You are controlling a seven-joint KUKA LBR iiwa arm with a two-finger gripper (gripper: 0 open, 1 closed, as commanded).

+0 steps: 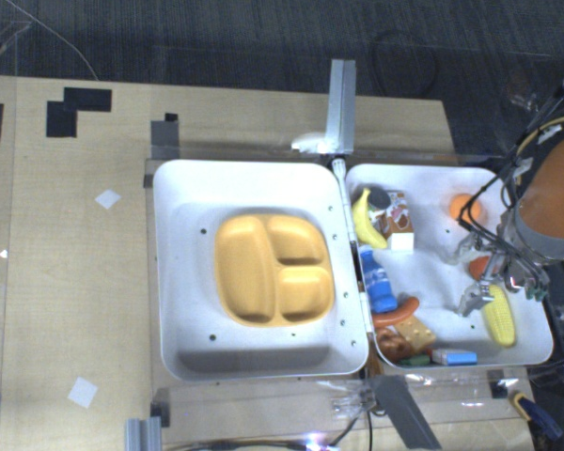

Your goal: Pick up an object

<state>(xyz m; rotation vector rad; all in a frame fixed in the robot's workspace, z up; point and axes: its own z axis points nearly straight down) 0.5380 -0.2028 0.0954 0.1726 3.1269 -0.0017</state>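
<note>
Camera view shows the worktop (66,280) bearing two white bins. The left bin (183,280) carries a yellow divided plate (271,269). The right bin (423,285) is the landmark for the rest: a banana (365,222) lies against its left wall, a blue bottle (376,285) sits just below the banana, and a yellow corn cob (499,316) lies near its right wall, toward the lower corner. An orange ball (463,206) rests near the upper right part of that bin.

The arm reaches into the right bin from its right side, and the hand (484,285) hangs just above the upper end of the corn cob. Cables and wrist hardware crowd it, so I cannot tell how far open it is, and nothing can be seen in its grip.

The corn cob looks like a light, stiff toy with a bumpy skin, probably not slippery. Taking it across its middle, square to its length, seems safest; a grip near the tapered tip would likely slide off.
</note>
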